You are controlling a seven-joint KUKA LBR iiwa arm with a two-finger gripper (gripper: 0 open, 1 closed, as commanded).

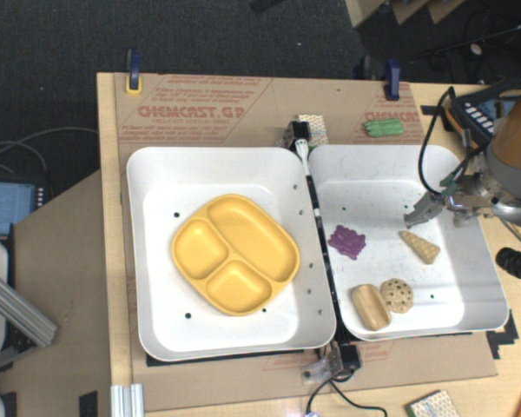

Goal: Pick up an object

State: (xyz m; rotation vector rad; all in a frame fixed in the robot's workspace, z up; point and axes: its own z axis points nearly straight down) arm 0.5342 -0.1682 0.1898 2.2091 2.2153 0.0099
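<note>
End effector (421, 212) hovered in right bin (365, 174), grip state unclear, holding nothing visible. Cone-shaped piece (420, 247) just below. Best approached straight down, centred over cone, clear of bin wall

Two white bins stand side by side on the counter: the left bin (148, 233) and the right bin (478, 302). The left one holds one yellow divided plate (234, 253) with three compartments. The right one holds four small things: one purple cluster (347, 241), one tan cone (420, 247), one bread roll (370, 306) and one speckled cookie (397, 294). One green item (383, 128) lies near the counter's far edge.
</note>
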